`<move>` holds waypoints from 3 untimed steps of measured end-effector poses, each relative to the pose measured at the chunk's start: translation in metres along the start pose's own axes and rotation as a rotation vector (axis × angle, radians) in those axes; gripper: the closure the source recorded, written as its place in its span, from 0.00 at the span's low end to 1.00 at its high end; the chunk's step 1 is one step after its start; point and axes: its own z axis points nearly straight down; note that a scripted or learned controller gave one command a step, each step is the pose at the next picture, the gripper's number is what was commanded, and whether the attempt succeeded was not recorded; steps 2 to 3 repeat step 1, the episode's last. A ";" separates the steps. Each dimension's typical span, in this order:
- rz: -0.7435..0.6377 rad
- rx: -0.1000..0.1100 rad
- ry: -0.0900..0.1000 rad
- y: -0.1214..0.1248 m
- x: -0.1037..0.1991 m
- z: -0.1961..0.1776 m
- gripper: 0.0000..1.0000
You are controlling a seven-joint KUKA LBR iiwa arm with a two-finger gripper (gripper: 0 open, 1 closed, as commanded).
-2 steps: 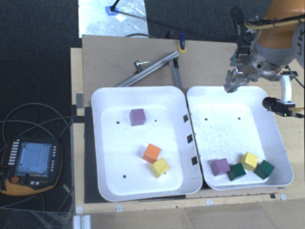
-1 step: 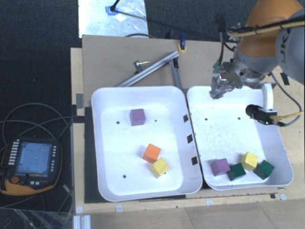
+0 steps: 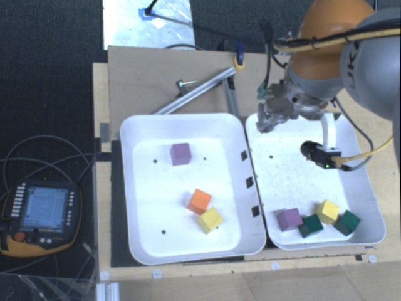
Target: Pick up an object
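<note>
Purple block (image 3: pixel 290 218) near right bin's (image 3: pixel 369 187) front, well apart from jaws (image 3: pixel 268 121), grip state unclear

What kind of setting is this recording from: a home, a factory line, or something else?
Most likely a robotics lab bench. A grey and orange arm reaches over two white bins holding small coloured blocks such as the purple one, and a teach pendant lies on the dark carpet beside the bench.

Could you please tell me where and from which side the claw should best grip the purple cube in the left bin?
Probably from straight above, closing on two opposite side faces of the small purple cube. It sits alone on the floor of the left white bin, with open space on all sides, well apart from the orange cube.
</note>
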 end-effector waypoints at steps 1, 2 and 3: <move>0.000 0.001 0.000 -0.009 0.045 0.002 1.00; 0.000 0.001 0.000 -0.009 0.045 0.002 1.00; 0.000 0.001 0.000 -0.009 0.045 0.002 1.00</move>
